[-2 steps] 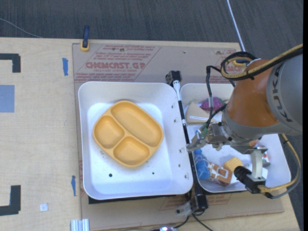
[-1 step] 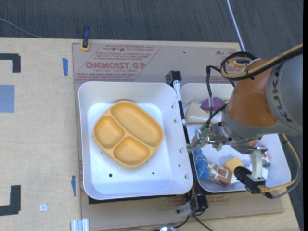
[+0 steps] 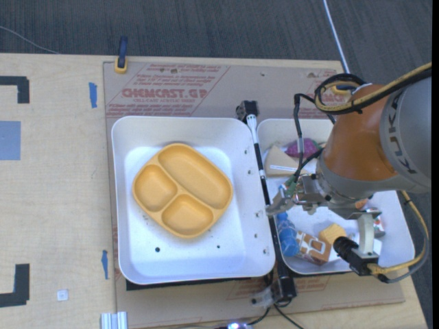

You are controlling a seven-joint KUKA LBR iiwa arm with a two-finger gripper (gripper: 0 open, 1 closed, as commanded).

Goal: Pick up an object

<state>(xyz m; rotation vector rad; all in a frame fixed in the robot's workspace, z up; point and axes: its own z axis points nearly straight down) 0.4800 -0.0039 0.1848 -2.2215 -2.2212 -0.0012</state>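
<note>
Your gripper (image 3: 289,199) hung over the shallow white right-hand bin (image 3: 401,242); its opening couldn't be told. The crinkled blue packet (image 3: 287,239) beside it was not yet lifted.

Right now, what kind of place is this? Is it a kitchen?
Probably not a kitchen; more likely a robot lab or test bench. A grey and orange robot arm reaches over two white bins, cables trail about, and blue tape marks sit on the bench. The yellow divided plate seems a practice item.

Robotics lab, taped bench (image 3: 48,204), clamped cardboard sheet (image 3: 171,88), cabling (image 3: 329,19)
</note>
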